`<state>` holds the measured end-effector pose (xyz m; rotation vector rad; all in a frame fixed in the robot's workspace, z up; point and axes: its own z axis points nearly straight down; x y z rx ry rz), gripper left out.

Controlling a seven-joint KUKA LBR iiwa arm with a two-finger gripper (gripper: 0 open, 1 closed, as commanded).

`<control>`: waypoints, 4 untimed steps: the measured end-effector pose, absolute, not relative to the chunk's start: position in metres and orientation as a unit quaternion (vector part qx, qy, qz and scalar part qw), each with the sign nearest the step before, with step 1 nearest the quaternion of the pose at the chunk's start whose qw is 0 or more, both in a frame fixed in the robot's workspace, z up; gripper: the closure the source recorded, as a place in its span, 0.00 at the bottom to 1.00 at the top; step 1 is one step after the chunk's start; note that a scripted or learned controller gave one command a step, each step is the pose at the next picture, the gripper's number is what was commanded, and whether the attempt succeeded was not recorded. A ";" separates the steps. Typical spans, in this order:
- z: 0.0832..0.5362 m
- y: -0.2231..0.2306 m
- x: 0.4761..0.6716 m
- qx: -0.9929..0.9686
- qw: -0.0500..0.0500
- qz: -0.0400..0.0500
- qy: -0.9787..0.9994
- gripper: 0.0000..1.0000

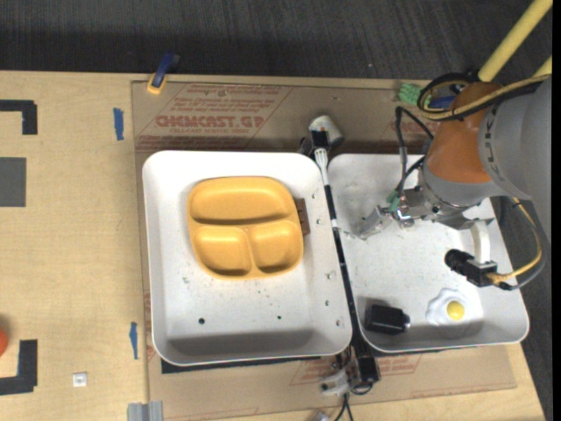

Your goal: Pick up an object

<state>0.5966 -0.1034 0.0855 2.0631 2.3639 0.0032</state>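
Starting at the left, you have the left shallow white plastic bin (166, 261), and in it a yellow moulded plastic tray with three rounded compartments (245, 226), smooth and glossy, its long side running near to far. It sits well apart from the arm, across the divider.

Moving right, the right shallow white bin (421, 340) holds the reachable pieces. A small black boxy plastic block (386, 319) lies by the near wall, and just right of it a flat white fried-egg toy with a yellow yolk (452, 308), soft-edged and low.

Your grey two-finger gripper (372, 224) hangs at the far left part of this bin, pointing left. Nothing sits between its fingers; whether they are spread or closed you cannot tell. The block lies nearer you from the fingertips, slightly right; I judge it the closest target.
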 end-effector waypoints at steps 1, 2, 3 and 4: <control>0.096 -0.103 0.598 0.657 0.003 0.002 0.754 1.00; 0.096 -0.103 0.598 0.657 0.003 0.002 0.754 0.00; 0.085 -0.108 0.551 0.663 0.000 0.000 0.749 0.00; 0.085 -0.156 0.479 0.743 -0.001 0.000 0.669 0.00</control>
